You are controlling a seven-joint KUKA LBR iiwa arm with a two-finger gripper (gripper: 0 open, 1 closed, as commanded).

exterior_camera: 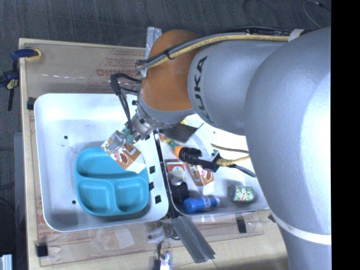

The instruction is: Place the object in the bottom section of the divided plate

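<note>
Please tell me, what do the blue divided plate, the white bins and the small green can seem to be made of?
The blue divided plate looks like moulded plastic with a matte finish: even colour, soft rounded ridges. The white bins seem to be glossy plastic, since light reflects softly from the smooth walls. The green can is probably metal with a printed label, but it is too small to be sure.

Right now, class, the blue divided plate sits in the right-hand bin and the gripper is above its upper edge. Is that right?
Not quite. The camera view shows the blue divided plate in the left bin, not the right one. The rest stands: the gripper is above the plate's upper edge.
</note>
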